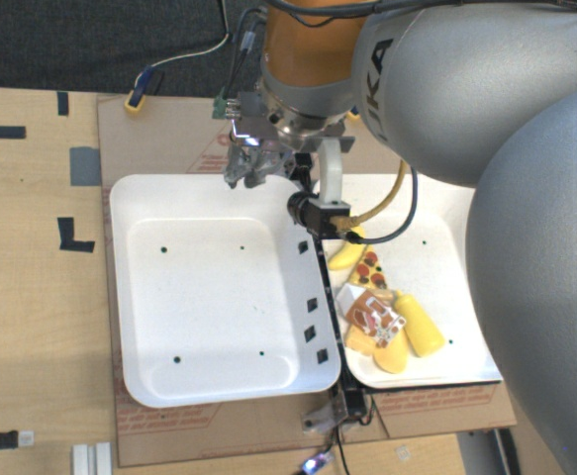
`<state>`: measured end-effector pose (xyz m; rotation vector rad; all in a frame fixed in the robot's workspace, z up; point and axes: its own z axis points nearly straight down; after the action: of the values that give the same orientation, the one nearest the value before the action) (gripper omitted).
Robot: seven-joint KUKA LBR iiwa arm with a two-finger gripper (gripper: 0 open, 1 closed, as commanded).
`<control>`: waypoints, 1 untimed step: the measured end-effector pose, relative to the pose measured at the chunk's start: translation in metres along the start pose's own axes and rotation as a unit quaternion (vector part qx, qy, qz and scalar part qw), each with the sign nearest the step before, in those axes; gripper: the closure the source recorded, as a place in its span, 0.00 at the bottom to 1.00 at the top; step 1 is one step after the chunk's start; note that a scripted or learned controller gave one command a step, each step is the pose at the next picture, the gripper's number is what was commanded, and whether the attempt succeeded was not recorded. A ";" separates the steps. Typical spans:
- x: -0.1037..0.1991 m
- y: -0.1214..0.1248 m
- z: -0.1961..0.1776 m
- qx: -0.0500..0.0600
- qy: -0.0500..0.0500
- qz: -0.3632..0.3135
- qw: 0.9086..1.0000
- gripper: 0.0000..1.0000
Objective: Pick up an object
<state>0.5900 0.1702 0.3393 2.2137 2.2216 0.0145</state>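
Tan table point(31, 295) marked with dark tape shapes point(70, 234); brown cardboard sheet point(169, 137) laid on it; dark fabric backdrop point(90, 23) behind, under even lighting.

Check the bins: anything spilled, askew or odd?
Nothing spilled. The objects sit bunched in the right bin, against the wall it shares with the left bin, some overlapping. The tool is over the left bin's far rim, away from the pile. Both bins sit square.

Two smooth, matt white plastic bins point(209, 295) rest on brown cardboard point(159, 142); the arm's point(486, 77) grey shell looks glossy.
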 end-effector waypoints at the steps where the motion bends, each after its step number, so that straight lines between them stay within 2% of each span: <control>1: 0.062 0.023 0.019 0.005 -0.001 -0.001 1.000 1.00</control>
<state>0.6134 0.2323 0.3205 2.2150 2.2270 0.0005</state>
